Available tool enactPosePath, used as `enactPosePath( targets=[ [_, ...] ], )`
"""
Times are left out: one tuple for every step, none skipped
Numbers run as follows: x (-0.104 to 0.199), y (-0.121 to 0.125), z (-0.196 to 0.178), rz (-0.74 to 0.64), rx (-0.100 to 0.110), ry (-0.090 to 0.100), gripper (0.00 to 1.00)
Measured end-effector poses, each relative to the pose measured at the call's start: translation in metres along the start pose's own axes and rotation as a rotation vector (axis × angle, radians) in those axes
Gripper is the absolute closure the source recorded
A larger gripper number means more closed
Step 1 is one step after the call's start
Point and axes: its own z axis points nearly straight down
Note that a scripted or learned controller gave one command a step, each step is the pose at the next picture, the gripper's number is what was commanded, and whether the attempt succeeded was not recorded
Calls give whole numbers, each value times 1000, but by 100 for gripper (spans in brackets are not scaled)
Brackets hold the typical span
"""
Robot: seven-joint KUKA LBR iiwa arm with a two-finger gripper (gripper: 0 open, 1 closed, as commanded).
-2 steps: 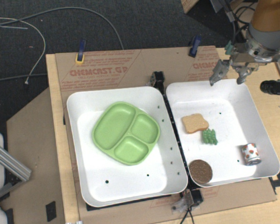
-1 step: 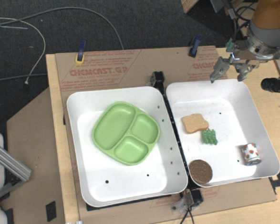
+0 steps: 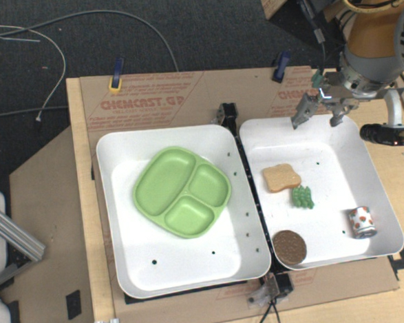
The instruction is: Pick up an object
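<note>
Blue clamps (image 3: 117, 72) on cardboard sheet (image 3: 184, 96); loose cables (image 3: 56, 43).

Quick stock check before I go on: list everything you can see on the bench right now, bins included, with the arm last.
Shallow white plastic bins: two, side by side on the bench.
Divided green plastic plate: one, left bin, middle.
Slice of tan toast: one, right bin, left part.
Small green bumpy cluster: one, just below the toast.
Round brown disc: one, right bin's near left corner.
Small white can with red marks: one, right bin's near right side.
Gripper: one, grey, open, above the right bin's far edge.
</note>
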Motion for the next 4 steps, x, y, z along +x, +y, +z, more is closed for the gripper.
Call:
enactPosePath(
  targets=[
    [10, -5, 52, 0, 3, 1, 0],
    [17, -14, 107, 2, 5, 1, 0],
    [17, -11, 92, 2, -4, 0, 100],
    [13, -13, 28, 2, -11, -3, 100]
  ],
)
